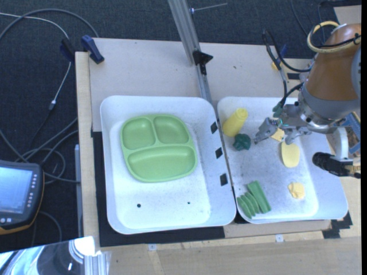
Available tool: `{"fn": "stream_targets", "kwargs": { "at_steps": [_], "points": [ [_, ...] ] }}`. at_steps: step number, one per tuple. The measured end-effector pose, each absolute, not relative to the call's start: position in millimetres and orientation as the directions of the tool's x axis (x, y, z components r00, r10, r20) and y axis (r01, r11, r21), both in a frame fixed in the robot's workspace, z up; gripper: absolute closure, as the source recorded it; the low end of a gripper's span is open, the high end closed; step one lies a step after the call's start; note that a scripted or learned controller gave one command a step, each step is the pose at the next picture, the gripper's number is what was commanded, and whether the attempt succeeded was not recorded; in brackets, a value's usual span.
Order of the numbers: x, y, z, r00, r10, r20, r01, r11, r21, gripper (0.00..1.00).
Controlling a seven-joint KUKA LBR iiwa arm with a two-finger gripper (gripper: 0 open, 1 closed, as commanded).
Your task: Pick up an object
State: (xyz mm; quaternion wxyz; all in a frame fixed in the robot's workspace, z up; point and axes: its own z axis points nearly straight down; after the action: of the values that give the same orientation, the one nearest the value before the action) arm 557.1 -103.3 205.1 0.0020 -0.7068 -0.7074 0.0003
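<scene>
My gripper (273, 134) hangs over the right bin (327, 211), near its upper middle, open, with nothing gripped between its fingers. Just left of it lies a small dark green object (242, 142), and above that a yellow bottle-shaped object (234, 122). A pale yellow oblong piece (291, 154) lies right below the gripper, its top end partly hidden by the wrist. A small yellow lump (296, 190) and a green ribbed object (254, 199) sit nearer the front edge.
The left bin (114, 211) holds a green divided plate (159, 148). A metal pole (184, 16) slants down to the gap between the bins. Cables and a black part (334, 164) hang by the right bin's right side. A screen device (17, 193) sits at far left.
</scene>
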Motion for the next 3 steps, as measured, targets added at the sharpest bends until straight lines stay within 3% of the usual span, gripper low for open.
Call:
{"fn": "stream_targets", "kwargs": {
  "at_steps": [1,3],
  "points": [
    [557.1,-103.4,205.1,-0.001,1.000,0.002,1.000,0.001,-0.003,0.00],
    [568.2,-106.0,109.7,0.000,1.000,0.002,1.000,0.000,-0.008,0.00]
  ]
}}
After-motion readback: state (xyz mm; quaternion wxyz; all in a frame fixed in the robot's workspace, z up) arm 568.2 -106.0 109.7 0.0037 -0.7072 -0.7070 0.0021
